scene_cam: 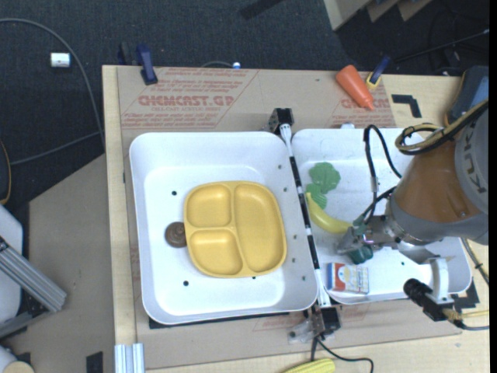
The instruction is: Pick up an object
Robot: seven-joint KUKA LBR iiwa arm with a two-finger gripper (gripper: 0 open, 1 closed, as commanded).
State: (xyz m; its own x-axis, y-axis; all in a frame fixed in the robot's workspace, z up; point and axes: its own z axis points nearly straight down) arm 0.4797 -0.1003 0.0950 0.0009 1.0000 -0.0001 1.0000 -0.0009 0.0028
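Reaching into the right bin (458, 274) from the right, the gripper (359, 245) sits low beside the near end of the banana (324, 217); whether it is wide or narrow cannot be told. A green toy (324, 177) lies farther back, a small carton (347, 278) nearer. The left bin (155, 231) holds a yellow divided plate (233, 229). For a sound pick, centre over one item, keep neighbours outside the closing path, and lift vertically.
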